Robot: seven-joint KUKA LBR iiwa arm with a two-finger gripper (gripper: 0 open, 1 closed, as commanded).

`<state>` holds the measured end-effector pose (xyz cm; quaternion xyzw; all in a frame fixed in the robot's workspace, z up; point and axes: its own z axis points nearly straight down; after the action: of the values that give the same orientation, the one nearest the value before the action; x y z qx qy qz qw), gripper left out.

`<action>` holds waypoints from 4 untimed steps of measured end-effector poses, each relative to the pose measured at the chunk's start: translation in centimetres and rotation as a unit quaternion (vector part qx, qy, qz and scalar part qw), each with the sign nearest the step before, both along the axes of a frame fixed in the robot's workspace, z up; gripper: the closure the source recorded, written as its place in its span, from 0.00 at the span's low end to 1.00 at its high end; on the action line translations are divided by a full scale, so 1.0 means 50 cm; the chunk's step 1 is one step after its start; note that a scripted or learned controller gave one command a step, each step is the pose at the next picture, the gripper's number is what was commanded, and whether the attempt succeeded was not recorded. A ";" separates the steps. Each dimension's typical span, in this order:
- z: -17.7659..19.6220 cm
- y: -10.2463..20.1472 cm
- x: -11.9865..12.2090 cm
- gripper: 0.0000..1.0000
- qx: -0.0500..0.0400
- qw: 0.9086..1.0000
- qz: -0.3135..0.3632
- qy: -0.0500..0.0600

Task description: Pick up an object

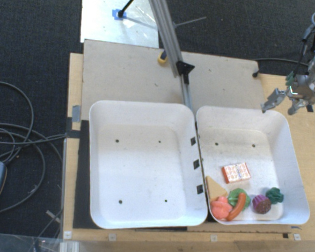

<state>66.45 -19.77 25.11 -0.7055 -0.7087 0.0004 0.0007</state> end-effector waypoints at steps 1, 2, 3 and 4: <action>0.006 0.000 0.001 0.00 -0.001 1.000 0.001 -0.002; -0.119 -0.004 0.003 0.00 0.000 1.000 -0.001 0.001; -0.207 0.001 0.016 0.00 0.000 1.000 0.001 0.000; -0.311 0.002 0.016 0.00 0.000 1.000 0.001 0.000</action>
<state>67.25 -19.66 9.58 -0.7047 -0.7095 0.0008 0.0010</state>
